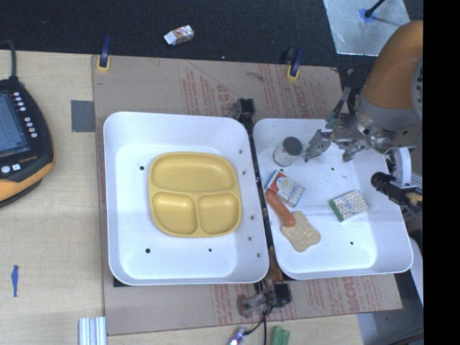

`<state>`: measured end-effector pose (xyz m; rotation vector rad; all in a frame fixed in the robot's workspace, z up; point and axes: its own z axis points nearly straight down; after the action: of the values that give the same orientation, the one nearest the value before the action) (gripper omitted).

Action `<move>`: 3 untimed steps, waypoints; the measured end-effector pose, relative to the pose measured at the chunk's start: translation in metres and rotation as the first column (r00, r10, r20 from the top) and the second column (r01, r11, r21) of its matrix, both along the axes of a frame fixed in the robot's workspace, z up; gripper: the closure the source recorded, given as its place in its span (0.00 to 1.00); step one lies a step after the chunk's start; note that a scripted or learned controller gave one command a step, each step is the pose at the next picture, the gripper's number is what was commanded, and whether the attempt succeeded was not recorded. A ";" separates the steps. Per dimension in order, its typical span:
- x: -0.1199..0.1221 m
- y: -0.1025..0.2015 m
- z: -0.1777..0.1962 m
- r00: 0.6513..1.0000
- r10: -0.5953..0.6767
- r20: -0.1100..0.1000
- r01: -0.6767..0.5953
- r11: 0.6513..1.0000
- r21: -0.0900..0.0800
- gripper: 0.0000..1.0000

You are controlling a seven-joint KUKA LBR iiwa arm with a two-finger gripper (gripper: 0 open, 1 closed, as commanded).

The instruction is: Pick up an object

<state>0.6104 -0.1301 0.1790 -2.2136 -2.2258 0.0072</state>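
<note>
Left bin [115,192]: white, shallow; holds one yellow tray [194,192] with three compartments, lying flat near the bin's middle.

Right bin [388,257]: white, shallow, set just beside the left bin. Contents:
- cup [290,149], grey, small, at the far left part of the bin, upright as far as can be told
- packet [285,188], small, with red and white print, near the bin's left wall, nearer than the cup
- carrot [279,207], orange, slanted, touching the packet's near edge
- toast [302,233], tan, flat, touching the carrot's near end
- box [348,205], small, green and white patterned, right of the carrot and well apart from it

Arm [395,63]: grey with orange band, entering from the right over the far right part of the right bin.

Gripper [332,146]: over the far part of the right bin, just right of the cup; fingers spread, nothing between them. No object in the right bin is lifted; all lie on the bin floor.

Bench, outside the bins: pendant [18,142], black and orange, at the far left; wrapper [179,35], crumpled, on the dark floor beyond the bench
</note>
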 end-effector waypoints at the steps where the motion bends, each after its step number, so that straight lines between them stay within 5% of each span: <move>1: 0.046 0.034 -0.013 1.000 0.000 0.002 0.000 1.000 -0.001 0.00; 2: 0.046 0.030 -0.074 1.000 -0.002 0.004 0.002 1.000 0.002 0.00; 3: 0.046 0.038 -0.087 1.000 -0.001 0.001 0.001 1.000 0.002 0.00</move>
<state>0.6563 -0.0916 0.0922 -2.2144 -2.2245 0.0035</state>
